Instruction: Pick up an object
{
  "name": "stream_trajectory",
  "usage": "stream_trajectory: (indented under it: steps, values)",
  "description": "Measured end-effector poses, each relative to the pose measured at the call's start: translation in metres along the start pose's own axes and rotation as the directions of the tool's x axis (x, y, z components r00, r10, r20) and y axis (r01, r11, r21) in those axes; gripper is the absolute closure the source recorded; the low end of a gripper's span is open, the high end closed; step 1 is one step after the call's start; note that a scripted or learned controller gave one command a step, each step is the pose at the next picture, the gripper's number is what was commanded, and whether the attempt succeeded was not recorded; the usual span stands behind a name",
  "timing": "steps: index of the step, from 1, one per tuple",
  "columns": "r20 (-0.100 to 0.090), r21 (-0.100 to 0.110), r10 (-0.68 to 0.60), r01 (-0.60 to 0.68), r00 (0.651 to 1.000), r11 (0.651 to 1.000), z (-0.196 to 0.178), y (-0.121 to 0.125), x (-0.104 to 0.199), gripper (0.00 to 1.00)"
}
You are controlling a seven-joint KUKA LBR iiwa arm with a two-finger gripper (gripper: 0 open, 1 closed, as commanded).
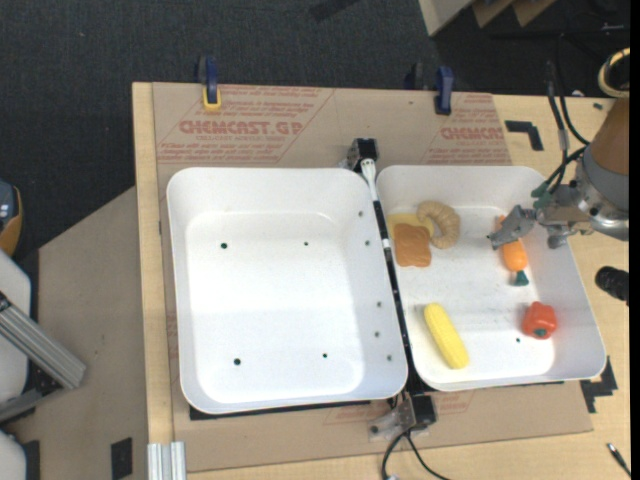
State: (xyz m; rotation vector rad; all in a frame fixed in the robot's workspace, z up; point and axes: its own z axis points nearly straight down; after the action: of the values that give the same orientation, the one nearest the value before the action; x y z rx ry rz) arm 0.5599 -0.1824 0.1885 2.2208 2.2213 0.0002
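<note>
Hovering over the right bin (590,353), the gripper (522,230) sits just above a carrot (515,259); whether its fingers are apart is unclear. Around it lie a red pepper (539,320), corn cob (446,335), toast (412,244) and croissant (441,222). Both bins rest on a clamped brown board (250,118) above dark carpet (100,28).

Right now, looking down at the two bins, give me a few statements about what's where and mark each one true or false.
1. All the toy food lies in the right bin. True.
2. The yellow corn sits in the left bin. False: it lies in the right bin, near its front edge.
3. The gripper is above the right bin, close to the orange carrot. True.
4. The red pepper touches the croissant. False: they lie well apart.
5. The brown bread slice lies beside the croissant. True.
</note>
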Motion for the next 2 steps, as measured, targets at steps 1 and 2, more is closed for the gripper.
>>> stream_trajectory:
  steps: [1, 2]
  values:
    - [-0.003, 0.002, -0.007, 0.007, 1.0, 1.0, 0.108, 0.041, 0.075, 0.0]
    - [0.001, -0.004, -0.003, 0.003, 1.0, 1.0, 0.1, 0.082, 0.077, 0.0]
